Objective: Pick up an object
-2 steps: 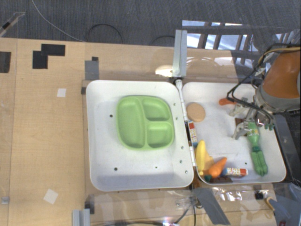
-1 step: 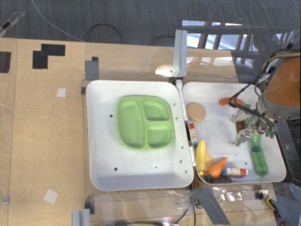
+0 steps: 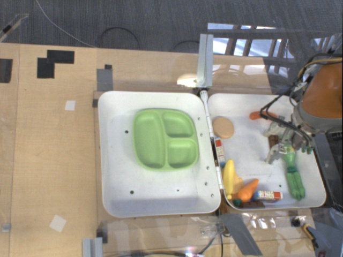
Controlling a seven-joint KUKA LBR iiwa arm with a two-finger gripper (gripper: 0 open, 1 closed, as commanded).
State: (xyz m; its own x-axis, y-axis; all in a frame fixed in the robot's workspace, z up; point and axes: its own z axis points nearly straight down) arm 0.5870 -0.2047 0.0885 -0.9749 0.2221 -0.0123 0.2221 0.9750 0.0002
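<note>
My gripper (image 3: pixel 283 153) hangs open over the right bin (image 3: pixel 316 197), towards its right side. One silver finger (image 3: pixel 274 155) shows to the left of a green cucumber-like toy (image 3: pixel 295 181), whose upper end lies just under the gripper. Nothing is visibly clamped between the fingers. A small brown piece (image 3: pixel 273 141) sits right beside the gripper, partly hidden by cables. Elsewhere in this bin lie a round tan disc (image 3: pixel 223 127), a yellow banana (image 3: pixel 229 175), an orange carrot (image 3: pixel 246 189), a small red and white box (image 3: pixel 268 195) and an orange-red piece (image 3: pixel 256 115).
The left bin (image 3: pixel 118 197) holds a green divided plate (image 3: pixel 163 138). A dark, narrow object (image 3: pixel 218 150) lies along the wall between the bins. The arm's orange band (image 3: pixel 324 92) and black cables hang over the right bin's far right corner.
</note>
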